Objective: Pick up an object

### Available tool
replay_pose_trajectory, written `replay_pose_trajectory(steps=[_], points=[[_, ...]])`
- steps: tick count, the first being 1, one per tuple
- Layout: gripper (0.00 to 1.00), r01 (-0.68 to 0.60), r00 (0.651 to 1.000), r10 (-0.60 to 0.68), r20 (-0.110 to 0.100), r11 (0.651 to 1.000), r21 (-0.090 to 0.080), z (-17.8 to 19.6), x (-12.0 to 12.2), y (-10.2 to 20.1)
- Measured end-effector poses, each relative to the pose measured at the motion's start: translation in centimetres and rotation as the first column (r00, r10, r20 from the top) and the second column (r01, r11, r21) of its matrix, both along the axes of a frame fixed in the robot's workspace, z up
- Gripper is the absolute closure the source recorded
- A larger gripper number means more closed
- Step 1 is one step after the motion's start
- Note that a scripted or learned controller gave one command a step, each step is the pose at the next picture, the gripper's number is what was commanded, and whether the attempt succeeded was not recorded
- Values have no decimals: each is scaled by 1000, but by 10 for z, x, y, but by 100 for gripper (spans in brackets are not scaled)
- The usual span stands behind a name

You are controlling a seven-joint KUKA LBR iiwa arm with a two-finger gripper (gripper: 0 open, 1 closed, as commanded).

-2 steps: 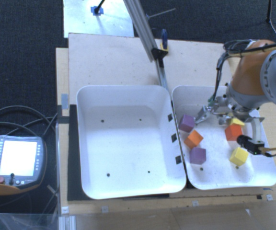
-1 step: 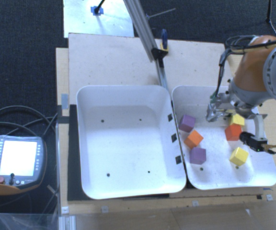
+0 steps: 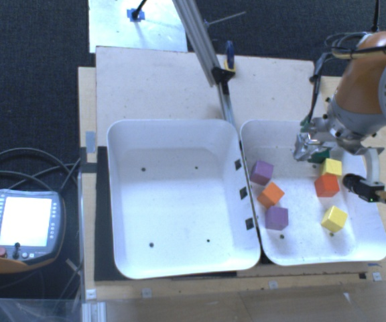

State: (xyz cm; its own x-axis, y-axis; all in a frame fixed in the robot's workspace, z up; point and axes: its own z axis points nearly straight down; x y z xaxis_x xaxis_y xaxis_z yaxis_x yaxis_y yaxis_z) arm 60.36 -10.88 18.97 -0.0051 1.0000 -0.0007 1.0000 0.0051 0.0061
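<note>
1. The gripper (image 3: 307, 147) hangs low over the back of the right-hand shallow white plastic bin (image 3: 364, 250); whether it is spread or pinching anything I cannot tell.
2. Nearest candidates: a small green block (image 3: 320, 157) just beside it, then a yellow cube (image 3: 332, 167) touching a red-orange cube (image 3: 326, 186).
3. My judgement: centre over one block, descend straight, avoid nudging neighbours.
4. No brand, label or writing is legible; the grey handheld control pendant (image 3: 20, 230) on the desk's left shows a blank bright screen.
</note>
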Motion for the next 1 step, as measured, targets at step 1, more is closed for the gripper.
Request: replay_pose_trajectory(steps=[1], points=[[100, 1, 1000, -1, -2, 1000, 0, 16, 1, 0]])
